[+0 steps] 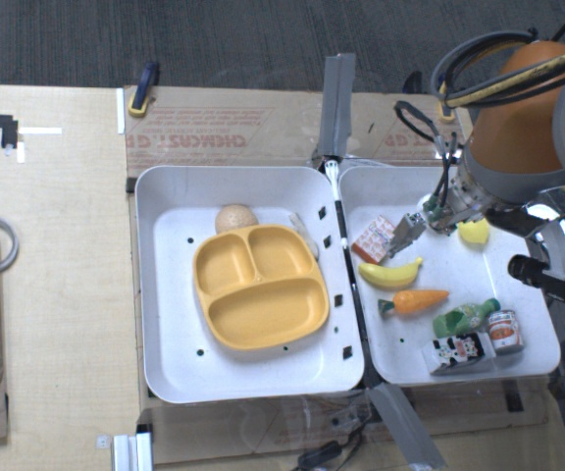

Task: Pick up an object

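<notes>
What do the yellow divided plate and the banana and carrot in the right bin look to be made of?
Divided plate: likely matte moulded plastic, with an even yellow colour and rounded compartment walls. Banana and carrot: probably toy plastic, smooth with flat uniform colour, though real produce can't be ruled out.

In the right white bin lie a curved yellow banana, an orange carrot with green end, a red-white packet, a yellow lemon, a small red can, a green bottle and a black-white carton.
</notes>
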You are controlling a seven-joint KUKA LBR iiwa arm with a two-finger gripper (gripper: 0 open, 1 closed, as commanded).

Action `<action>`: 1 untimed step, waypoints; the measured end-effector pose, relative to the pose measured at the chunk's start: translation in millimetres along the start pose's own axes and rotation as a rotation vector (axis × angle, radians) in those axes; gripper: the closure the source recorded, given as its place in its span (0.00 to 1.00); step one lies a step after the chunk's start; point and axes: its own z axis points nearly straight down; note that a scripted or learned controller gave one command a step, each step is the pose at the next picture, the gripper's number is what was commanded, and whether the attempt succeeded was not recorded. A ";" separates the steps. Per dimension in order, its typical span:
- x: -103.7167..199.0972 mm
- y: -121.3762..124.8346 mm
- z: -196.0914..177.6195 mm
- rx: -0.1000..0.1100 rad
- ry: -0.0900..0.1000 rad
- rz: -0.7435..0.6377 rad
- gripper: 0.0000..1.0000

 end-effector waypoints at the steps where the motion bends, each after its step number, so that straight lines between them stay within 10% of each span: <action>1: 0.0 0.0 0.0 0.000 0.000 0.000 0.00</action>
